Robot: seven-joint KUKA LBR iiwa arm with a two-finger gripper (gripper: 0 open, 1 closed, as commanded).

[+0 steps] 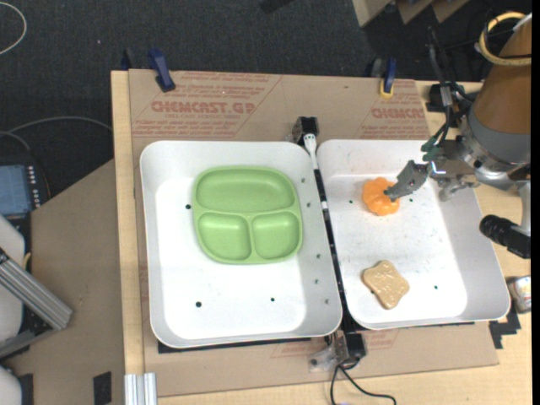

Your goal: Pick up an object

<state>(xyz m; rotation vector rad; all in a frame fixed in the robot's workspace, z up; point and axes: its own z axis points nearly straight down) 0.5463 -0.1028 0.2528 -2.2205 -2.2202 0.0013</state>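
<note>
An orange round object (377,197) lies in the upper left part of the right bin (472,260). A tan waffle-like biscuit (386,283) rests lower down in the same bin, near its front. My gripper (400,187) reaches in from the right and hangs low, with its tip at the right edge of the orange object. Whether it touches the object I cannot tell. The biscuit lies well apart from the gripper.
The left bin (169,260) holds a green three-compartment plate (248,213). A black divider runs between the two bins (325,226). The arm's grey body and orange band (506,108) stand over the bench's right edge. Clamps sit at the back of the board.
</note>
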